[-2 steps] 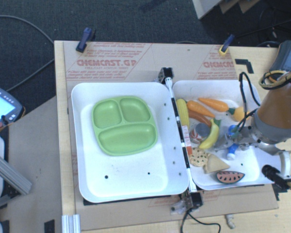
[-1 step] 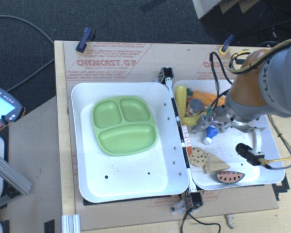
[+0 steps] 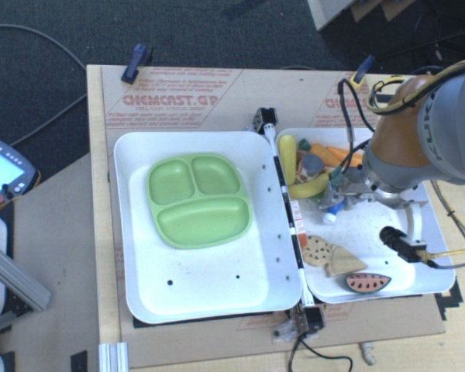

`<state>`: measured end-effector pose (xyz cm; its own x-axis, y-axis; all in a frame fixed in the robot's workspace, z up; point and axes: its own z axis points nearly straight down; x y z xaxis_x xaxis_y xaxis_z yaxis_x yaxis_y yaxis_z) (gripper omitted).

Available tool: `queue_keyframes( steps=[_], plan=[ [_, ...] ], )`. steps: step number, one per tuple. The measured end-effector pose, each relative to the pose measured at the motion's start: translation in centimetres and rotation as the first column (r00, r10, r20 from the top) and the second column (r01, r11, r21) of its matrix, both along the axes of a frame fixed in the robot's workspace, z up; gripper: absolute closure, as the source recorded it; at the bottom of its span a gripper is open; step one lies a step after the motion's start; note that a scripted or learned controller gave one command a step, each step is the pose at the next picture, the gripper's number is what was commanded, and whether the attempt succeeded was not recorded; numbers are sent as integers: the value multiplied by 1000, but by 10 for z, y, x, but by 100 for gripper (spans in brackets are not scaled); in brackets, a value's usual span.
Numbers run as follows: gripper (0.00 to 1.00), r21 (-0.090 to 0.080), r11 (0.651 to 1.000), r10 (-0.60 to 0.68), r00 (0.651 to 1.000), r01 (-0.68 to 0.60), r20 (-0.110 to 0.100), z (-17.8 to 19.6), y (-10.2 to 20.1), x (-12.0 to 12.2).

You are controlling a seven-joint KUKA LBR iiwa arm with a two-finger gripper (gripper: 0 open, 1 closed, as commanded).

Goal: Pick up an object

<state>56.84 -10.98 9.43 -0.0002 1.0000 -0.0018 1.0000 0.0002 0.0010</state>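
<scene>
My gripper hangs low over the upper part of the right bin, close to the right end of a yellow banana. A small blue and white piece lies right under it. Behind the banana sit a grey-blue object and an orange carrot. Toward the bin's front lie a speckled cookie, a tan wedge of bread and a watermelon slice. The arm's wrist hides the bin's upper right part.
The left bin holds a green divided plate. A black and white rail runs between the two bins. Cables loop around the arm at the right. Blue clamps grip the board's back edge.
</scene>
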Motion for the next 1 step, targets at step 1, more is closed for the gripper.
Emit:
queue_keyframes(
  steps=[1],
  plan=[
    [100,3,1000,1,1000,-1,0,91,93,19]
  ],
)
